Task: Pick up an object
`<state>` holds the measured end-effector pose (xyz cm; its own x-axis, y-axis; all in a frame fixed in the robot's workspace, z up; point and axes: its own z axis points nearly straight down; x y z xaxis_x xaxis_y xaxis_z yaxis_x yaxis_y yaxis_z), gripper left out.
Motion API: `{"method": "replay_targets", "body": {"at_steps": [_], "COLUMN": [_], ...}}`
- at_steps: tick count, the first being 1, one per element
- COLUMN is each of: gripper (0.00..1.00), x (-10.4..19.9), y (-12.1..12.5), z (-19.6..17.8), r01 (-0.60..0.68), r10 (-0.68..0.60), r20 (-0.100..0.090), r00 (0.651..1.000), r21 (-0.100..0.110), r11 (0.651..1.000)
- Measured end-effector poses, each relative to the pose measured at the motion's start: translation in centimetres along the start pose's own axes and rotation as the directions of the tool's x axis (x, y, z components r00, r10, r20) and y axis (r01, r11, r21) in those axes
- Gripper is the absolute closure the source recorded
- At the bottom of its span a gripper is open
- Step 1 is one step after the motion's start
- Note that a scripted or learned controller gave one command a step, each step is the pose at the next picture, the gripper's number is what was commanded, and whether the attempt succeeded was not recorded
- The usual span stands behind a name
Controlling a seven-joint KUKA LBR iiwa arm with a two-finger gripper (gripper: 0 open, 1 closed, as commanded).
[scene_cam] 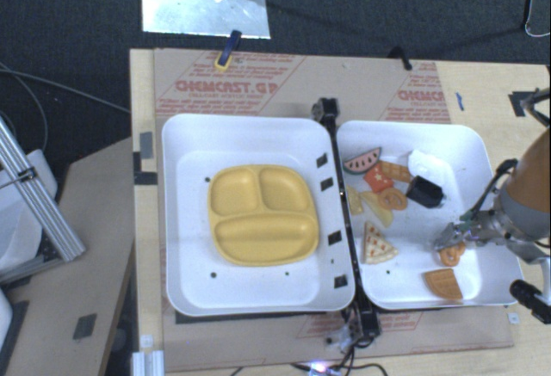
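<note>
A wooden desk point(284, 77) carries two shallow white plastic bins side by side. The left bin point(185, 219) holds a yellow plastic divided plate point(261, 215) with three compartments, lying flat near its middle. The right bin point(469, 142), just beside the left bin, holds a scatter of toy food: a watermelon slice point(362, 161) close to the divide between the bins, a red and orange piece point(380, 177) beside it, a triangular pizza-like wedge point(375, 245) further toward the front, a white crumpled object point(428, 165) touching a black cylindrical object point(424, 191), a flat tan cracker-like piece point(443, 283) near the front wall, and a small round orange pretzel-like piece point(450, 255) between the black cylinder and the tan piece.

The grey arm reaches in over the far side of the right bin, away from the left bin. Its gripper point(456, 238) hangs low, right above the small orange piece, seemingly touching it. Whether its fingers are parted or closed I cannot tell.
</note>
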<state>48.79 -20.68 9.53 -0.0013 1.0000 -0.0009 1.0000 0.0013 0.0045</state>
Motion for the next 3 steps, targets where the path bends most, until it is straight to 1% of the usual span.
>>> {"method": "replay_targets", "body": {"at_steps": [1, 2, 3], "gripper": [1.0, 1.0, 1.0], "x": [4.6, 9.0, 19.2], "y": [4.0, 6.7, 9.3], "z": [1.1, -8.6, -9.0], "r01": [0.008, 0.009, 0.013], "r10": [-0.008, -0.009, -0.013], "r20": [-0.002, 0.0, -0.004], "r00": [1.0, 1.0, 1.0], "r21": [0.001, -0.007, 0.0], "r11": [1.0, 1.0, 1.0]}}
